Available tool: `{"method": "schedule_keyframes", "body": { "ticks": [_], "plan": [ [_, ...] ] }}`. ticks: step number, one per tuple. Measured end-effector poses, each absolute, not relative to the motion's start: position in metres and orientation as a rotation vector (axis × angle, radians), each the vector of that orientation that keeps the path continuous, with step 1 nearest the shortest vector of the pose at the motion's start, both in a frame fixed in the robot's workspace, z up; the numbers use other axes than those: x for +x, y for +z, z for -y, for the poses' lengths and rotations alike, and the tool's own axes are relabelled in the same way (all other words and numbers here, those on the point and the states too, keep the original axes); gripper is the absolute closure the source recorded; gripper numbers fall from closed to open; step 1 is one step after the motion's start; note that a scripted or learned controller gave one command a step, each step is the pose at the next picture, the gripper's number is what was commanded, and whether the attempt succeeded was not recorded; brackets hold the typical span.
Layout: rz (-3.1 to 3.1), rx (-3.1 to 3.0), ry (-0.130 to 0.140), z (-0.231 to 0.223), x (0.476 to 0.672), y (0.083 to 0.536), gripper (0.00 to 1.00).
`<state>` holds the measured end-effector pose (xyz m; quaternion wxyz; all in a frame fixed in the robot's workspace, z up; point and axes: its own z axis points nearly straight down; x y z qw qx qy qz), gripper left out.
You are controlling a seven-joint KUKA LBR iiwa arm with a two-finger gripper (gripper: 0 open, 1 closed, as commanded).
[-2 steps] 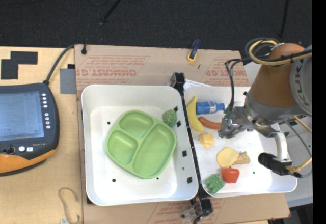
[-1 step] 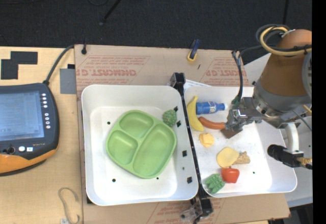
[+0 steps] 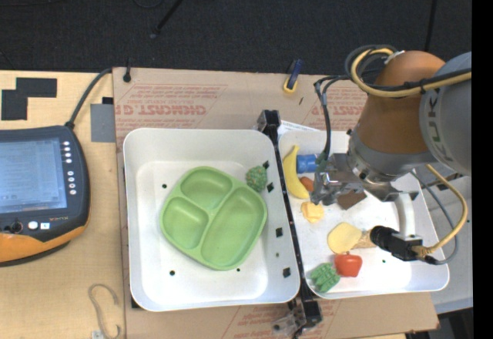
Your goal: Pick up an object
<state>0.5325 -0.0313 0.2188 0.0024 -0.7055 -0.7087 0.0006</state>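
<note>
My gripper (image 3: 326, 189) hangs low over the right bin (image 3: 431, 277), near its left side, under the orange band of the arm. Close to its left lie a yellow banana (image 3: 291, 172), a blue object (image 3: 307, 163) and a small reddish piece (image 3: 306, 184). A small yellow piece (image 3: 312, 213) lies just below the gripper, and a brown block (image 3: 353, 198) sits just to its right. Nearer the front are a pale yellow rounded item (image 3: 343, 237), a red pepper (image 3: 349, 264) and a green leafy toy (image 3: 324, 276).
The left bin (image 3: 146, 283) holds a green divided plate (image 3: 215, 216) and a small green broccoli-like piece (image 3: 256, 176) by its right wall. A black divider rail (image 3: 281, 210) separates the bins. A tablet-like pendant (image 3: 38, 179) lies on the bench at far left.
</note>
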Motion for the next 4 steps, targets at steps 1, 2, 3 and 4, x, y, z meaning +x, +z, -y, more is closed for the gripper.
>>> {"method": "schedule_keyframes", "body": {
  "ticks": [1,2,3,4],
  "plan": [
    [2.224,-2.213,0.0,-0.017,0.524,0.233,1.0],
    [2.221,-2.214,0.005,-0.056,0.52,0.219,1.0],
    [2.221,-2.219,0.002,-0.055,0.52,0.232,1.0],
    [2.219,-2.219,0.008,-0.053,0.528,0.218,1.0]
  ]
}}
